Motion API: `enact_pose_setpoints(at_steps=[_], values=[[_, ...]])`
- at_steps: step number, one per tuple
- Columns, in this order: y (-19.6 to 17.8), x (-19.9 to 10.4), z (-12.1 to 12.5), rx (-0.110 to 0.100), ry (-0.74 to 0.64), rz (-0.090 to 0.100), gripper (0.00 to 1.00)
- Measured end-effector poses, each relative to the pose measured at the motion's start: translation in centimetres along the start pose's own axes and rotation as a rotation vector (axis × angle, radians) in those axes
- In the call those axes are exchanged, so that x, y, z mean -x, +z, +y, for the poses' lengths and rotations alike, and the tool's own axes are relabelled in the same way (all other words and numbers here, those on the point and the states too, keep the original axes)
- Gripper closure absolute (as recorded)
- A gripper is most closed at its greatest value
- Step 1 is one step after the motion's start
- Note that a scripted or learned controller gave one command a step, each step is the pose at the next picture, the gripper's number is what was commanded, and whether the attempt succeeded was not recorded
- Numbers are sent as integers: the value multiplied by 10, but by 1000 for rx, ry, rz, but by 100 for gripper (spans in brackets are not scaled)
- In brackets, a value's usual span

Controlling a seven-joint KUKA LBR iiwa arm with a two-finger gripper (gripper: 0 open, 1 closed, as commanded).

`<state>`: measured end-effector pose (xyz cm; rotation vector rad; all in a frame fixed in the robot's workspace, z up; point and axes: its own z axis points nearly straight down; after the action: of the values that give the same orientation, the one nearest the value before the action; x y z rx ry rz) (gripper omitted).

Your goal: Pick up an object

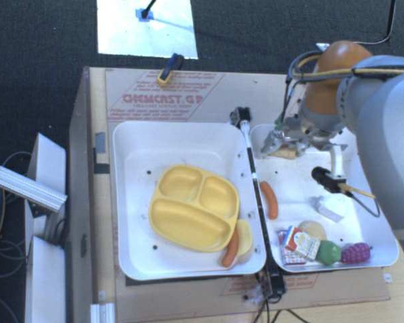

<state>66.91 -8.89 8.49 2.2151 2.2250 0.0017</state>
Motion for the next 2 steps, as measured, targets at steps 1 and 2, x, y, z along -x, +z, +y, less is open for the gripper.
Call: enact_pose_setpoints(at_steps=[1, 2], values=[[-1, 23, 0, 1, 3, -1, 0], [0, 8, 0, 1, 1, 0, 0]])
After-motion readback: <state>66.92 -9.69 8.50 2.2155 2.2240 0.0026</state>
